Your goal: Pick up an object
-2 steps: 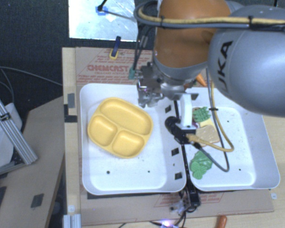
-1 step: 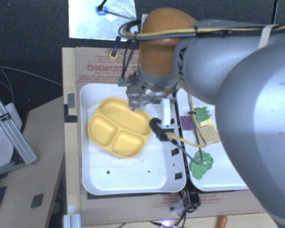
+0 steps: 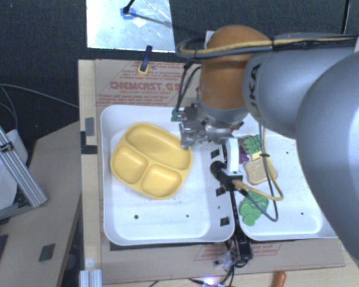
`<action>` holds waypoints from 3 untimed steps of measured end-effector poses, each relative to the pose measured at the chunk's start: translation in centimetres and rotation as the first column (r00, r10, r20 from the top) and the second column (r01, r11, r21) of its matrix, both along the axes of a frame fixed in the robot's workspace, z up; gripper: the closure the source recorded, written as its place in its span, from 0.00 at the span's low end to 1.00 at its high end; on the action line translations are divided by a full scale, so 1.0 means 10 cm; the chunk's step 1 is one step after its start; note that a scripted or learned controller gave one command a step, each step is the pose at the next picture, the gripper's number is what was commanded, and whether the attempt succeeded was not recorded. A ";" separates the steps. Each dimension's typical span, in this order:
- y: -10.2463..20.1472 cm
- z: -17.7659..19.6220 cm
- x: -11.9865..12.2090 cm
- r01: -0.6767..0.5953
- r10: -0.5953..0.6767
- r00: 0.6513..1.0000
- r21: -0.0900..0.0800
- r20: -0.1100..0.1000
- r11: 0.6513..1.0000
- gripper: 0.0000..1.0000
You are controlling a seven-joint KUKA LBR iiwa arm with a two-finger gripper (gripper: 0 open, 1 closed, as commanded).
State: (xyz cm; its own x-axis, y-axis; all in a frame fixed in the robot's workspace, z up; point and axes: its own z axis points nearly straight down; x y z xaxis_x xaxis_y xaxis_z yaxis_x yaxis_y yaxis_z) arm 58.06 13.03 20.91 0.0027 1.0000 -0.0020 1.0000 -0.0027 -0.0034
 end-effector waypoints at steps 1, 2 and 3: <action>-0.60 0.08 -0.10 0.002 -0.002 1.000 -0.001 0.003 1.000 1.00; -0.55 0.19 -0.09 -0.004 0.003 1.000 0.003 0.007 1.000 1.00; -0.55 0.29 -0.09 -0.003 0.003 1.000 0.004 0.009 1.000 1.00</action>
